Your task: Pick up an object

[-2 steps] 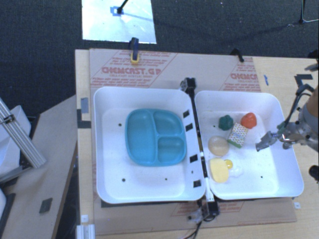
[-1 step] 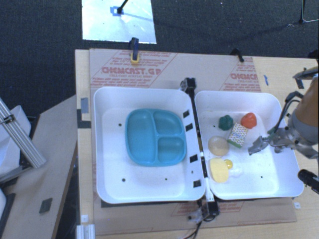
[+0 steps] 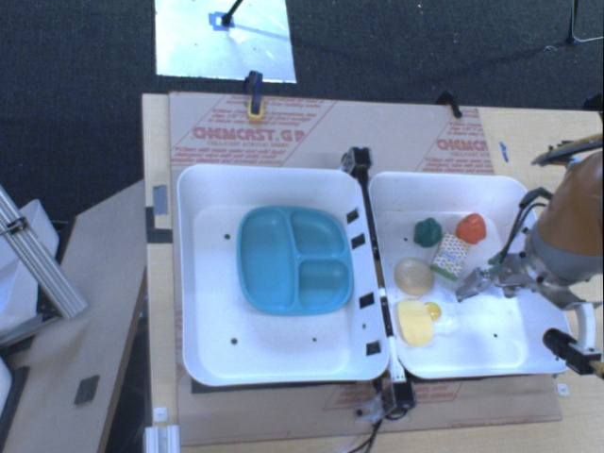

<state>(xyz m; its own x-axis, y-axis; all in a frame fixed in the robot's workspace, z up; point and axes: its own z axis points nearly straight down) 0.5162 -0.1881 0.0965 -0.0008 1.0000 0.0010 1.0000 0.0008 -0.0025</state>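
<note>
The right bin holds several small objects. A dark green piece and a red-orange piece lie toward the back. A small patterned box lies tilted between them and a beige round object. In front of that is a yellow toy. My gripper reaches in from the right, low over the bin, just right of the patterned box and the beige object. Nothing shows in its grasp.
The left bin holds a blue divided plate. A black clamped divider runs between the bins. The grey arm with its orange band overhangs the right bin's right rim. A metal plate lies on the floor behind.
</note>
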